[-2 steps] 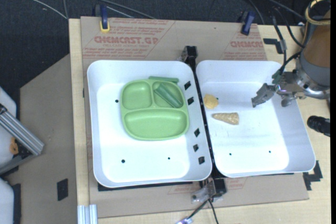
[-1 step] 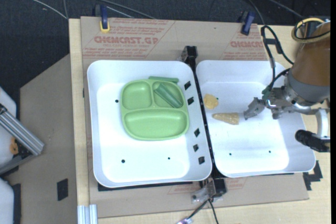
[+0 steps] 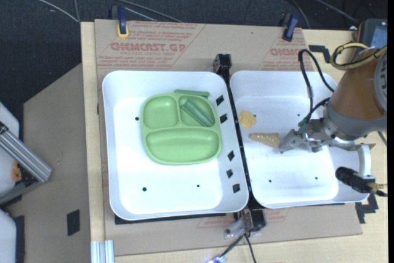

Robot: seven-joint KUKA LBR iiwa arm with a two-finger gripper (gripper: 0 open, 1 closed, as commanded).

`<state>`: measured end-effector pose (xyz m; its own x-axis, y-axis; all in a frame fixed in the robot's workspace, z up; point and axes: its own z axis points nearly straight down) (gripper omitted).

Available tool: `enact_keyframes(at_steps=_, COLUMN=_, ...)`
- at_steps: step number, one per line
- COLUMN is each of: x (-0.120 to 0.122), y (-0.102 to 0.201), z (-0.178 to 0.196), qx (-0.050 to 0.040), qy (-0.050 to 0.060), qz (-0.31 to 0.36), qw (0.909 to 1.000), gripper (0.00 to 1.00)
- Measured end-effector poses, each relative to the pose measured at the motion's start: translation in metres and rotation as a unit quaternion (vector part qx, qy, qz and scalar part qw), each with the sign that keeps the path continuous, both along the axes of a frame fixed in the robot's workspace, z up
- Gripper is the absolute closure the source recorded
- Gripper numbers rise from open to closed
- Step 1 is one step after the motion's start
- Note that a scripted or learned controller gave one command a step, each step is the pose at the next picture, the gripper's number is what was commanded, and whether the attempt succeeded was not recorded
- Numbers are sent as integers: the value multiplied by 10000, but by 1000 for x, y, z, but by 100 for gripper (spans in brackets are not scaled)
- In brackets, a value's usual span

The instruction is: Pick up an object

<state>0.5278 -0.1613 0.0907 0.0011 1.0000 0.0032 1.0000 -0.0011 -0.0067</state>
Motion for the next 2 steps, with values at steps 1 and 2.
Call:
enact_keyframes(at_steps=1, x=0, y=1, z=-6, qx=-4, qy=-16, qz=5, qw=10000, gripper=0)
enact_keyframes(at_steps=2, x=1, y=0, z=5, qx=-4, qy=-29, qz=2, qw=10000, gripper=100)
